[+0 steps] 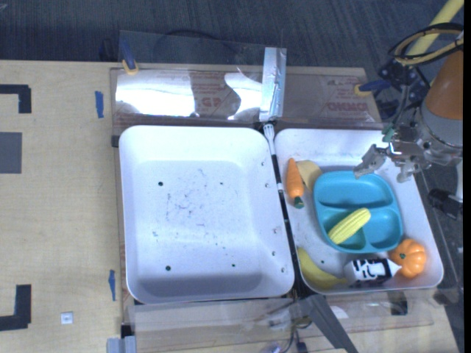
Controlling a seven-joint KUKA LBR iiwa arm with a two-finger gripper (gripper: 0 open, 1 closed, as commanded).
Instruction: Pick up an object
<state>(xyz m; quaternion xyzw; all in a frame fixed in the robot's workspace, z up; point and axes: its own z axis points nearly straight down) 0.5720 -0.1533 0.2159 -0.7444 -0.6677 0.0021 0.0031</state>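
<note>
- Grey arm (441, 134) reaching in from the right, orange band above the wrist, wrist hanging over the back right corner of the right bin (335, 142).
- Gripper (384, 164) over the bin's back edge, just behind the blue tray (375, 226); one metal finger angled left and down toward the tray's back rim, another pointing down further right; spread apart, nothing between them.
- Small black-and-white bottle (370, 269) at the bin's front edge, lying on its side with white lettering across it, too small to read.
- Printed wording on the cardboard behind both bins, too faint to read.
- Corn cob (349, 225) lying inside the tray on the divider, long axis slanting from front left to back right.
- Carrot (294, 183) by the bin's left wall, long axis running back to front, green end toward the front.
- Banana (318, 269) along the front left corner, curving toward the bottle.
- Small pumpkin (409, 257) in the front right corner, touching the tray's rim.
- Left bin (199, 204) alongside, touching the right bin.
</note>
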